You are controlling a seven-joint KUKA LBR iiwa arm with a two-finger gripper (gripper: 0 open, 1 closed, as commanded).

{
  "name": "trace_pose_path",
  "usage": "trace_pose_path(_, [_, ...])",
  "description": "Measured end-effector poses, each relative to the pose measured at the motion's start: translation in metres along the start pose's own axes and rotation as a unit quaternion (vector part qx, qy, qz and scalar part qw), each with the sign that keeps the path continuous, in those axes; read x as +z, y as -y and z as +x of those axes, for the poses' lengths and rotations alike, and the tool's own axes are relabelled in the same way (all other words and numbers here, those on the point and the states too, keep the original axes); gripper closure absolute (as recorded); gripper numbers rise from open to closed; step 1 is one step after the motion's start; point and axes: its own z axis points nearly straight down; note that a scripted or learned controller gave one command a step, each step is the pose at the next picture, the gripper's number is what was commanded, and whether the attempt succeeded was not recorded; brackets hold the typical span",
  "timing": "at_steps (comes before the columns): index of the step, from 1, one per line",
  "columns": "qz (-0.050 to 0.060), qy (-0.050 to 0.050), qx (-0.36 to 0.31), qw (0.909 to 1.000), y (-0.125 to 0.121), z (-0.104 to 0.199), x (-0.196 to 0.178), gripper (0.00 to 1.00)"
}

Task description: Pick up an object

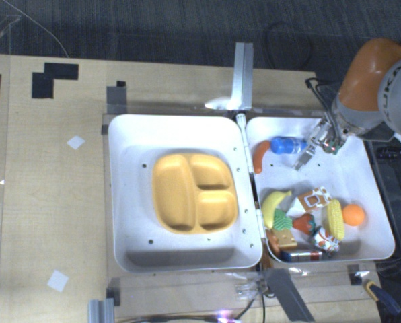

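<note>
Gripper (315,147) hangs low in the right bin (372,180), just beside the blue bottle (286,145), probably lining up a grab. Can't tell its state.

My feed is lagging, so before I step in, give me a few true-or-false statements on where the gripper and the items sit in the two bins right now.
1. The yellow tray lies in the left bin. True.
2. The gripper hangs over the left bin. False: it is over the right bin, near its far edge.
3. The blue bottle lies just beside the gripper. True.
4. The orange ball sits in the yellow tray. False: it is in the right bin, next to the corn.
5. The banana lies in the right bin. True.
</note>
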Motion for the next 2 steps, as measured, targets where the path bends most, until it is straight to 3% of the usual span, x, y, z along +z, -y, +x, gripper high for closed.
trace_pose_path(1, [-0.009, 0.019, -0.003, 0.9998, -0.0065, -0.0071, -0.0186, 1.0])
trace_pose_path(2, [-0.005, 0.008, -0.004, 0.9999, -0.0053, -0.0024, -0.015, 0.0])
